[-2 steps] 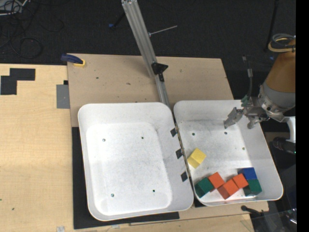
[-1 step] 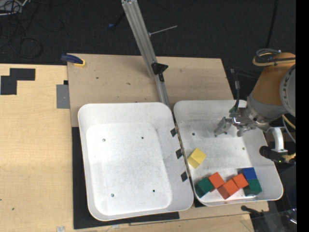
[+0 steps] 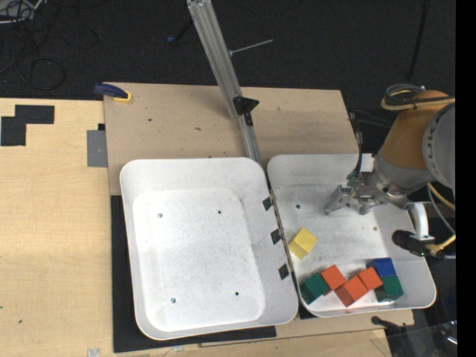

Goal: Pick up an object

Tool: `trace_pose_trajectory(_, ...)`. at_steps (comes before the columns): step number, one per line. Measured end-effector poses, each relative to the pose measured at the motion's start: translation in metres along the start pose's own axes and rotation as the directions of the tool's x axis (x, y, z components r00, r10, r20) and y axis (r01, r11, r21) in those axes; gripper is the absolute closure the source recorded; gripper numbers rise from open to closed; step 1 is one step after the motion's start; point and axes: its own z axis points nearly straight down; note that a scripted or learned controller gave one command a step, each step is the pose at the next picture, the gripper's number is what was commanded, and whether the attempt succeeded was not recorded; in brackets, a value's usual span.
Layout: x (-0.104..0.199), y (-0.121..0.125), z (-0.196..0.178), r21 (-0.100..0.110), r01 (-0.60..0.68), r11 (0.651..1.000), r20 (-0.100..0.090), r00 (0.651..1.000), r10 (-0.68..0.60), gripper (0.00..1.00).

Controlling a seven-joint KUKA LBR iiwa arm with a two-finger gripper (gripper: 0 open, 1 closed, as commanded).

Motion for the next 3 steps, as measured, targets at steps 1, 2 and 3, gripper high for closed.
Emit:
trace_pose_trajectory(1, 0.000, 0.000, -0.011, 0.000, 0.000, 1.000, -0.001, 1.000, 0.000, 1.00)
trace_pose_trajectory(2, -0.001, 0.000, -0.074, -0.008, 0.000, 1.000, 0.002, 1.000, 0.000, 1.00)
trace_pose_trajectory(3, -0.002, -0.010, -0.125, -0.007, -0.003, 1.000, 0.002, 1.000, 0.003, 1.00)
